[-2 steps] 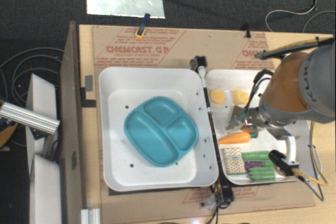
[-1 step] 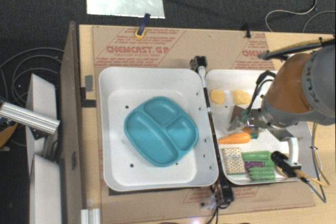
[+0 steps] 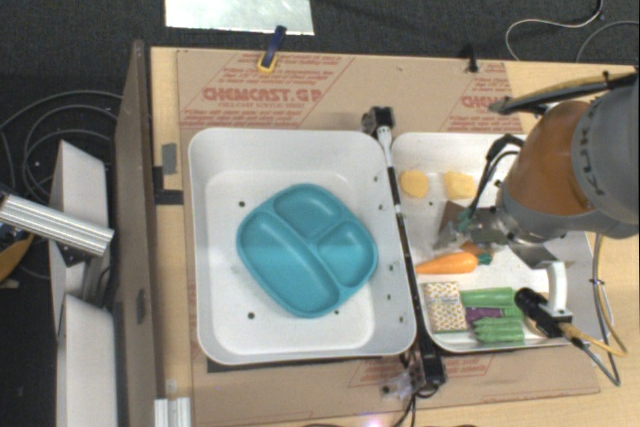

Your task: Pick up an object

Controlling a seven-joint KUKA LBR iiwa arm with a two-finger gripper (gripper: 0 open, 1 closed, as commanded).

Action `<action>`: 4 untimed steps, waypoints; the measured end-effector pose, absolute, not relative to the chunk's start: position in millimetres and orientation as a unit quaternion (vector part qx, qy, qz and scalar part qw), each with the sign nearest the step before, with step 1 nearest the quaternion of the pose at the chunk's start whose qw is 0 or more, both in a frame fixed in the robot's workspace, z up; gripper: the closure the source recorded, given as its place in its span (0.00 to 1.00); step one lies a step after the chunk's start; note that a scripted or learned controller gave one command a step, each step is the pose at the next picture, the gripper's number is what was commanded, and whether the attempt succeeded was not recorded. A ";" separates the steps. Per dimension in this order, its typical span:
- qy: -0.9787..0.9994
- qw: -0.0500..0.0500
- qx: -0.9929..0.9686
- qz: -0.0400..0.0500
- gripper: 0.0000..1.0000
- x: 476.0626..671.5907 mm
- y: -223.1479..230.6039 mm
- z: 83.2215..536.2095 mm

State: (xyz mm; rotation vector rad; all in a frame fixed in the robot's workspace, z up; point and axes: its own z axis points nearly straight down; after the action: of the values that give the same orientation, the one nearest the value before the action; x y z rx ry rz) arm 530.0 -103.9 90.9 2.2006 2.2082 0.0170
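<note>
Gripper (image 3: 455, 233) hangs over right bin (image 3: 432, 147), just above carrot (image 3: 447, 264).

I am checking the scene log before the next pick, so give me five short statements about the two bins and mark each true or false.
1. The teal divided plate lies in the left bin. True.
2. The carrot lies in the left bin. False: it lies in the right bin, near the edge where the bins meet.
3. Two pale yellow round pieces sit near the right bin's far side. True.
4. The teal plate carries the green items. False: the green items lie in the right bin, at its near end.
5. The gripper is over the right bin, just beyond the carrot. True.
</note>
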 end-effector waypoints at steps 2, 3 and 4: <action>0.708 0.011 0.706 0.007 0.00 511.7 -100.7 90.8; 0.708 0.004 0.706 0.002 0.00 526.8 -103.7 89.0; 0.708 0.004 0.706 0.002 0.00 543.9 -105.6 89.1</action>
State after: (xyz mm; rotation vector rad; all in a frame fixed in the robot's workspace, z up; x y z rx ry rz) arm 543.9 -105.6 89.1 2.2119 2.2186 0.0075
